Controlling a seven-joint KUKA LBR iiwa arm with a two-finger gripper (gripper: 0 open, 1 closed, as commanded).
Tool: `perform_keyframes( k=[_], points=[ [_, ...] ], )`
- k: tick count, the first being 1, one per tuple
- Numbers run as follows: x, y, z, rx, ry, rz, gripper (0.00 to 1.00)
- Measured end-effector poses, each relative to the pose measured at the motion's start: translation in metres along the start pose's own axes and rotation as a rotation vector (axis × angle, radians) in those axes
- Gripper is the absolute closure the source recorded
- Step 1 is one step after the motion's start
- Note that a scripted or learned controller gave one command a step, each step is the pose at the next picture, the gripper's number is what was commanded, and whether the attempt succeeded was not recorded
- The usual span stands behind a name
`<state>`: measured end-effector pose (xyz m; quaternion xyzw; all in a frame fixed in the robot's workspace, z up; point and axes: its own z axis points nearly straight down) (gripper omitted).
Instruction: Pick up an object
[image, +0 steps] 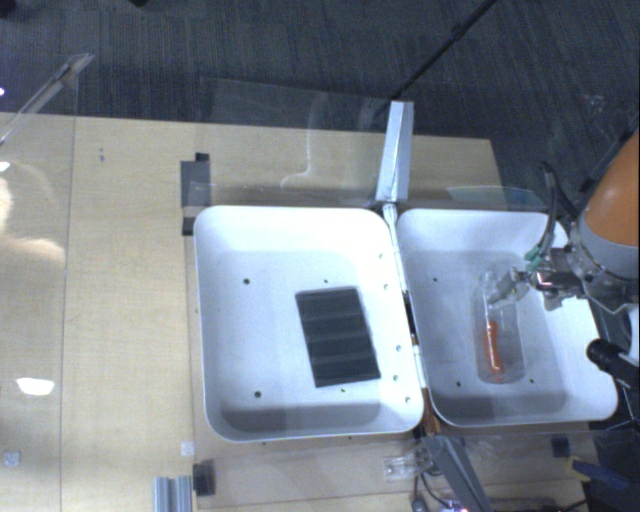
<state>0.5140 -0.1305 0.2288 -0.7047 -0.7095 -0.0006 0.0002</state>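
A clear plastic tube (498, 338) with an orange piece inside lies in the right bin (450, 250), lengthwise from back to front. My gripper (532, 277) reaches in from the right and sits at the tube's far end, close to it or touching it. The orange band of the arm (612, 205) shows at the right edge. A dark, ribbed rectangular pad (338, 336) lies flat in the middle of the left bin (240, 260).
A grey metal post (396, 150) stands behind the seam between the two bins. Black clamps (197, 175) sit on the wooden bench at the left bin's back corner. Cables and brackets (450, 478) lie in front of the bins.
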Motion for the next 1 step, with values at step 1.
perform_keyframes(
  k=[1],
  points=[
    [0.0084, 0.0321, 0.0974, -0.058, -0.019, -0.105, 0.00]
  ],
)
